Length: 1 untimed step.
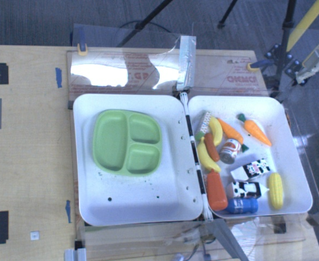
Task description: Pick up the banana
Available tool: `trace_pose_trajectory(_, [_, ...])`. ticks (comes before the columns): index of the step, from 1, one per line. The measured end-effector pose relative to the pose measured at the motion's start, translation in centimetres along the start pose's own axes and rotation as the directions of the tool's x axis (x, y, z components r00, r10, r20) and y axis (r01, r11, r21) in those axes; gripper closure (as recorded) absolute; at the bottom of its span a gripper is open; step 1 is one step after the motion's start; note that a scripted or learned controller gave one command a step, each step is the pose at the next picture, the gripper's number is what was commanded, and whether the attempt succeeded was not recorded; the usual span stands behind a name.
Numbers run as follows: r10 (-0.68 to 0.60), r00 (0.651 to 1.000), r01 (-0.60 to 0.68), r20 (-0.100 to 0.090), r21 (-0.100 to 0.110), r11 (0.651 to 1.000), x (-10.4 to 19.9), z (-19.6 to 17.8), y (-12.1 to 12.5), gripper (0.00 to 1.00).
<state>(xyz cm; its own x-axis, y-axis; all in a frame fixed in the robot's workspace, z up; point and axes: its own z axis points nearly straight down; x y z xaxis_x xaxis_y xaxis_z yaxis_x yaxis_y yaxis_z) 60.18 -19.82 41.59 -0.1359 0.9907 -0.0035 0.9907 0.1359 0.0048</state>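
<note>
A yellow banana lies in the right bin, close to its left wall, with a brown sausage-shaped piece beside it. A second yellow, banana-like piece lies just above it, next to an orange carrot. Both yellow pieces lie in plain sight among other toy food.
The right bin also holds another carrot, a small can, two cow-patterned cartons, a corn cob, a red-orange bottle and a blue item. The left bin holds a green divided plate.
</note>
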Motion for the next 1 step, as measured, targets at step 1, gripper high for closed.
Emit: trace_pose_trajectory(1, [-0.313, 0.95, 0.313, -0.003, 0.002, 0.95, -1.96, -2.07, -4.53, 0.0])
